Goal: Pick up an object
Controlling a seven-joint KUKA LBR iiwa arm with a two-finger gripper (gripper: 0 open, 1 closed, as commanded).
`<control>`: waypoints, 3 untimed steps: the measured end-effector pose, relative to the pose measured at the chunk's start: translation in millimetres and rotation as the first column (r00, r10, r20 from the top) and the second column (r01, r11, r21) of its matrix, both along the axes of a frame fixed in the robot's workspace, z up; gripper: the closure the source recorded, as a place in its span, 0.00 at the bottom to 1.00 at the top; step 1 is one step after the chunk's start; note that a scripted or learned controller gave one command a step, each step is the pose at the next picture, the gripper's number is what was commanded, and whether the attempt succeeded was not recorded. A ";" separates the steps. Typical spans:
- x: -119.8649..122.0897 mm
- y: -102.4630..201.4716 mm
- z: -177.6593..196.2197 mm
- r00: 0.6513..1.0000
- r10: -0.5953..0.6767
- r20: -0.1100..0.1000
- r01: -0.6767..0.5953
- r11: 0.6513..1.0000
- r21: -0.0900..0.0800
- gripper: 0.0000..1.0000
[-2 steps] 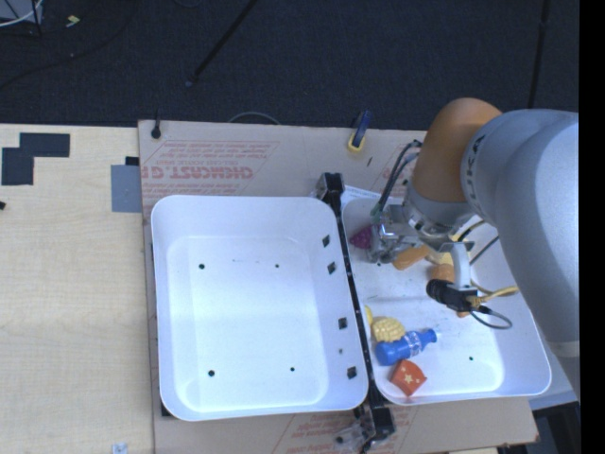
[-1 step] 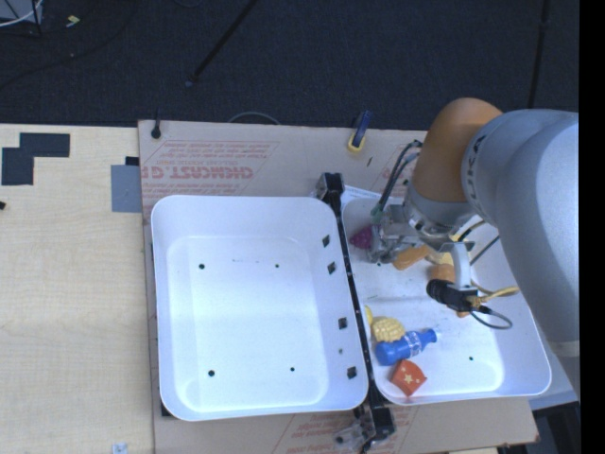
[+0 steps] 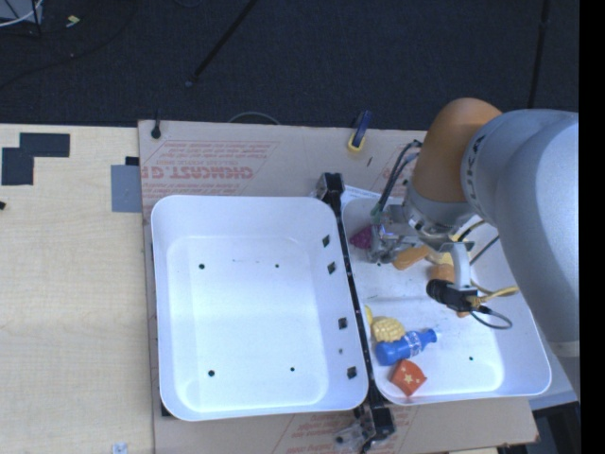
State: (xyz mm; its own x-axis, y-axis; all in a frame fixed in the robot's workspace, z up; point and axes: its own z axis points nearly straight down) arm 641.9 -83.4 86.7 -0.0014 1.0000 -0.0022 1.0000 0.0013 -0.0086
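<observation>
Okay, arm (image 3: 529, 197) reaches in from the rt, orange band (image 3: 452, 154) up top. The gripper (image 3: 383, 246) sits low over the far-left corner of the right bin (image 3: 492, 372), close to the side where the two bins meet. Grip state: can't tell from this angle, released or clenched, no call. Nothing visibly held.

Objs, all in the right bin:
- A small purple piece (image 3: 362, 239) is just beside the gripper on its left, maybe touching, too tight to say.
- An orange piece (image 3: 411, 256) is just to the gripper's rt, lying at a tilt.
- Toward the near side, well apart from the gripper, is a yellow corn-like toy (image 3: 386, 329).
- A blue bottle (image 3: 405, 345) lies right against the toy, white cap pointing rt.
- By the near edge is a red item (image 3: 408, 377), just below the bottle and close to it.

The left bin (image 3: 246, 301) lies alongside, rims meeting in the middle. Both bins sit on a cardboard sheet (image 3: 217, 164) w/ red print. A blue-and-yellow clip (image 3: 359, 132) is at its far edge.
</observation>
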 end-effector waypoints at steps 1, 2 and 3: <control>0.0 0.0 0.0 1.000 0.000 0.000 0.000 1.000 0.000 1.00; 0.0 -0.9 -0.3 1.000 -0.001 -0.001 0.001 1.000 0.002 1.00; 0.0 -0.6 -0.2 1.000 -0.001 0.000 0.001 1.000 0.001 1.00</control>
State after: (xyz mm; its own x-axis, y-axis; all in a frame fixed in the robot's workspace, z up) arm 641.9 -84.0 86.5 -0.0008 1.0000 -0.0008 1.0000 0.0008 -0.0090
